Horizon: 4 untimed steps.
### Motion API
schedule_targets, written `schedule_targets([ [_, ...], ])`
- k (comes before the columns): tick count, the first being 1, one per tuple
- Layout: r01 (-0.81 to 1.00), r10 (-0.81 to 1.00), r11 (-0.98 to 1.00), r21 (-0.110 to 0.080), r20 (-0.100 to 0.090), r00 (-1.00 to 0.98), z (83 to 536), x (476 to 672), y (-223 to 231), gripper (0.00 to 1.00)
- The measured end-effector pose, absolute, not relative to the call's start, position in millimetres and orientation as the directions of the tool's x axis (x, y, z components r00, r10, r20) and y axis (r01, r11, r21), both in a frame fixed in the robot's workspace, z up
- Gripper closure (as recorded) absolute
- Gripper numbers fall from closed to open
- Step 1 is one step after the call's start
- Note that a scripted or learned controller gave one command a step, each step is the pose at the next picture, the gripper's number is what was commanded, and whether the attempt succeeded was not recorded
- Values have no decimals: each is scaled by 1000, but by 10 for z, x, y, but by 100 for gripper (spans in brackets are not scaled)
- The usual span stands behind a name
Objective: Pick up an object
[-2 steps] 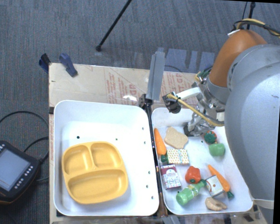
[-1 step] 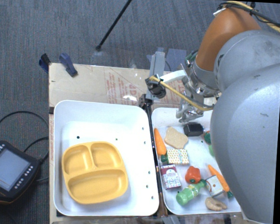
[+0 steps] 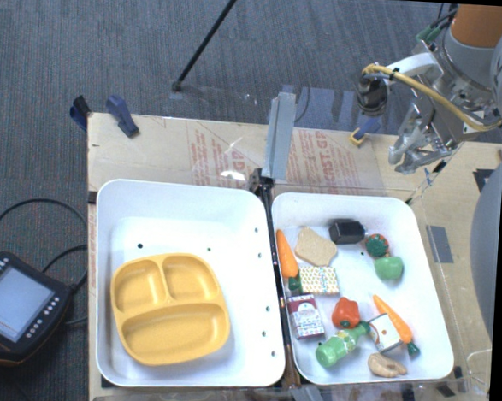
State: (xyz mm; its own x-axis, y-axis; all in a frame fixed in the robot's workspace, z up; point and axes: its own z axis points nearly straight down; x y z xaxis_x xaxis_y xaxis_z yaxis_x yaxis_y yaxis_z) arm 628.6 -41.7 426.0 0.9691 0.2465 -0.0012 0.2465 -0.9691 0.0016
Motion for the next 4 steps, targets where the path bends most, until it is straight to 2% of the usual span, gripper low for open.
schedule_targets([
  [1, 250, 250, -968, -4, -20, 968, 2825, 6258, -81, 100],
  [2, 247, 247, -969, -4, -20, 969, 2921, 6277, -108, 100],
  [3, 200, 200, -980, -2, -9, 980, 2909, 6350, 521, 100],
  [4, 231, 231, -973, 2, 0, 973, 3991, 6364, -166, 100],
])
